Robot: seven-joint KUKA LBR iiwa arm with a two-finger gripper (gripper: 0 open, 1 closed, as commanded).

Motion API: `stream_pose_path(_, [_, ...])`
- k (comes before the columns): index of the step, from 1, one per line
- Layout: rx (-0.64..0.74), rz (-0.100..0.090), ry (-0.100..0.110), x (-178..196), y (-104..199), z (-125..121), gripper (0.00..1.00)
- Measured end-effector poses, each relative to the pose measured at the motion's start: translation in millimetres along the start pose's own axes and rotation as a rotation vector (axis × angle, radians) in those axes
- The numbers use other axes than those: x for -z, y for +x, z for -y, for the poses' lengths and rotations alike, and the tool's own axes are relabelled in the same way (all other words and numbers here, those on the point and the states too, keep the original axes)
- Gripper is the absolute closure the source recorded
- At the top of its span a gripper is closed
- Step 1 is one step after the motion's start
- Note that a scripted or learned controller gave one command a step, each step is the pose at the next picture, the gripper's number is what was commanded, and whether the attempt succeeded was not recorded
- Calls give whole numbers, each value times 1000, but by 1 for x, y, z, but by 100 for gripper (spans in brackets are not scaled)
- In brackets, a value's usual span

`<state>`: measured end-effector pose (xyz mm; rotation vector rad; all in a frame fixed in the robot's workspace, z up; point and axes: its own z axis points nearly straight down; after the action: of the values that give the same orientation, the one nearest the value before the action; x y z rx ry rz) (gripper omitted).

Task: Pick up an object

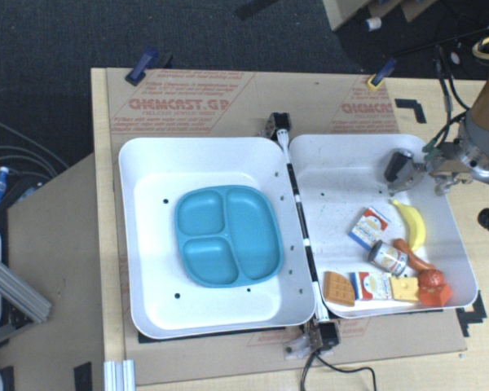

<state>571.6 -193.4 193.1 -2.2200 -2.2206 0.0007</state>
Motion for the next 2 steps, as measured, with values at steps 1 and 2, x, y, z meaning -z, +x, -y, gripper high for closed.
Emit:
stream_pose_path(1, [3,-5,0,-109,-18,-34,0])
stream_pose_path(2, [1,1,-2,-108,2,-96,0])
